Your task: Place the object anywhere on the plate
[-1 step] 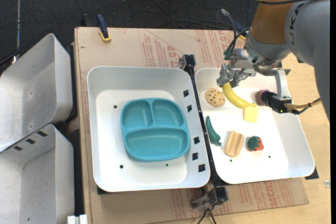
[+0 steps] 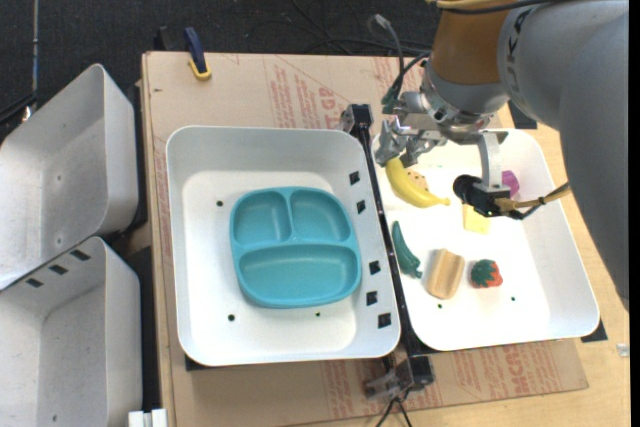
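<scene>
The blue plate (image 2: 296, 246) with its three compartments lies flat in the middle of the left bin (image 2: 190, 175), nothing on it, so the placing step is not yet done. Every candidate object sits in the right bin (image 2: 560, 305), on the far side of the rims that divide the two bins.

The gripper (image 2: 418, 147) hangs low over the back left corner of the right bin, directly above the upper end of the toy banana (image 2: 412, 185). The wrist hardware and the orange band of the arm (image 2: 480, 15) cover most of it from this angle — whether the jaws are wide or closed I cannot tell, and nothing is visibly held between them. The banana looks to be resting on the bin floor, curved, its lower tip pointing toward the bin's centre.

Judging by that position, the banana is the likely target, and the step in hand is the grasp rather than the carry. The other items lie apart from it: a dark green pepper-like piece (image 2: 406, 250) near the divider, a tan bread-like piece (image 2: 445, 274) beside it, a small red and green piece (image 2: 486, 273), a yellow block (image 2: 477, 218) and a purple piece (image 2: 510, 183) — these last two partly behind a black fitting.
</scene>
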### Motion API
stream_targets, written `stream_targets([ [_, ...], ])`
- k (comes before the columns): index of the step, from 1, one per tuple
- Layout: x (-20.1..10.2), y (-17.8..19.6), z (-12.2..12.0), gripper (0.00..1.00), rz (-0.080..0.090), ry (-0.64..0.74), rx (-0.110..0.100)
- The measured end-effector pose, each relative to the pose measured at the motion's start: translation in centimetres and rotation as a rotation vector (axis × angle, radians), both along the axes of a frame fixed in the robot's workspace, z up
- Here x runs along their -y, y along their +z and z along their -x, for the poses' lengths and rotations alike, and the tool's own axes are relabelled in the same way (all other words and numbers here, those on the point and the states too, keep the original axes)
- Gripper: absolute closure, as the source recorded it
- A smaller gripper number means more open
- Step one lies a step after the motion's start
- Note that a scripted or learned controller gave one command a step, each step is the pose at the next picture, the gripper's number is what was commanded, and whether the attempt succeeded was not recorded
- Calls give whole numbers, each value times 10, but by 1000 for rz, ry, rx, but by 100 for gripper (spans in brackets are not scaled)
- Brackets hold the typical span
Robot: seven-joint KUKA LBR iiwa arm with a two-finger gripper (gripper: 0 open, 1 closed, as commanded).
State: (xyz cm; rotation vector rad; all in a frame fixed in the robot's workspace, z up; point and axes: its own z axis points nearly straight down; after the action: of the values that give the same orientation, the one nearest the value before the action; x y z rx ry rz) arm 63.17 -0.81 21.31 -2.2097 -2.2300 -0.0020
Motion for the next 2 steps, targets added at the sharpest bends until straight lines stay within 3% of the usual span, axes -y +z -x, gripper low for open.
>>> stream_targets([
  [2,-97,4,14,100,1,-1,-2],
])
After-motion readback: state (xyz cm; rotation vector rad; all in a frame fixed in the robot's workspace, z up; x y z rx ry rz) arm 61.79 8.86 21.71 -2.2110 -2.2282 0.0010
